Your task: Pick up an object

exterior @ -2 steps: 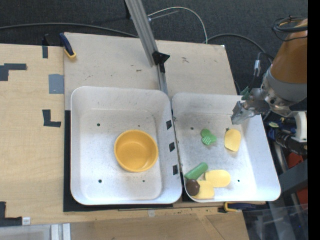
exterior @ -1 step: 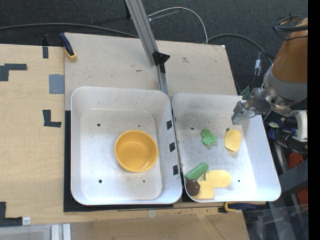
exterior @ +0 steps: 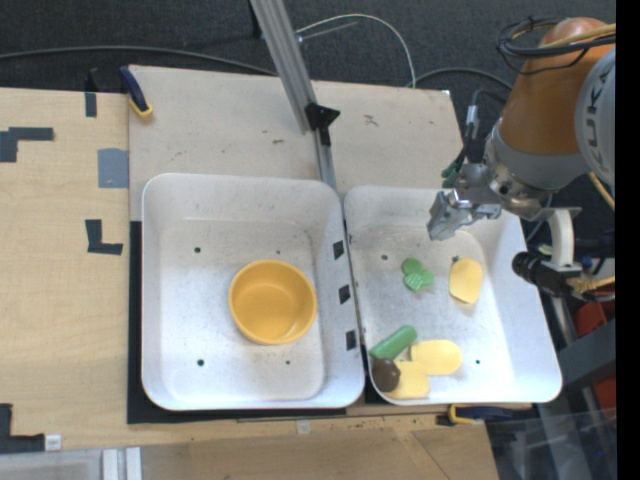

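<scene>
Gripper (exterior: pixel 447 223) hovers over the right bin (exterior: pixel 530 368); whether it is spread, I cannot tell. Next comes lowering onto 1 piece, likely the small green object (exterior: pixel 416 276).

A pale wooden bench (exterior: pixel 60 298) spreads across the left, marked with several dark tape pieces (exterior: pixel 100 236) and a grey patch (exterior: pixel 113 167). A lighter board (exterior: pixel 220 118) lies over its far part. A yellow and blue clamp (exterior: pixel 136 92) grips the board's far left corner, and what may be a second clamp (exterior: pixel 458 415) sits at the near edge, though it is too small to be sure. A grey metal pole (exterior: pixel 285 48) slants down from the top to a black bracket (exterior: pixel 321 117). Thin cables (exterior: pixel 380 28) loop over the dark floor (exterior: pixel 100 18) behind the bench.
</scene>
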Controlling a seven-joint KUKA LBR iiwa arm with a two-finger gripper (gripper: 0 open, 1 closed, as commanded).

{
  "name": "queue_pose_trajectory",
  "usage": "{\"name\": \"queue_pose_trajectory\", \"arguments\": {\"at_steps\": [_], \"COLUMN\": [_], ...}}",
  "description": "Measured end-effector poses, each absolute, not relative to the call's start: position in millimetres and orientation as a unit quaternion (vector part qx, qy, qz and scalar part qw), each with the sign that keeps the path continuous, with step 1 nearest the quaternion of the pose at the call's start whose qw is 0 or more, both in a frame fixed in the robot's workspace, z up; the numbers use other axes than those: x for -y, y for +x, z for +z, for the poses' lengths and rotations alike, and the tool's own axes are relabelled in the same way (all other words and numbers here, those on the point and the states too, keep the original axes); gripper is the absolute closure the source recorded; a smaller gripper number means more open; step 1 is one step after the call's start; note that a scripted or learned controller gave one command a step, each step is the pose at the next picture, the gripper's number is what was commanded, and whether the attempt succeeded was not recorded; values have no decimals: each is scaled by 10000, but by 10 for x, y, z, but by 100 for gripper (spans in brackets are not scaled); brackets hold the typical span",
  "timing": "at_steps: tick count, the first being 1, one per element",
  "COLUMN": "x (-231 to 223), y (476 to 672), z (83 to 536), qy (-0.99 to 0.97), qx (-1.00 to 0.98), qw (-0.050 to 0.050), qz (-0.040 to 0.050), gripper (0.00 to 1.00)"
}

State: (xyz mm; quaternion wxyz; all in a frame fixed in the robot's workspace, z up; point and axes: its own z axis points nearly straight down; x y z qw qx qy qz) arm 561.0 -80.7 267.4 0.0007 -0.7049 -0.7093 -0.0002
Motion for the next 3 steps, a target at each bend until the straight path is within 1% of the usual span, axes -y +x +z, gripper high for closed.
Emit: {"name": "queue_pose_trajectory", "arguments": {"at_steps": [1,2,3], "x": [278,-196,-801], "y": [5626,5757,5790], "z": [2509,2378,2422], "qy": [-7047,-7049,-7042], "qx": [7095,7093,7100], "qw": [16,11,10], "qz": [6,8,-1], "gripper": [100,100,100]}}
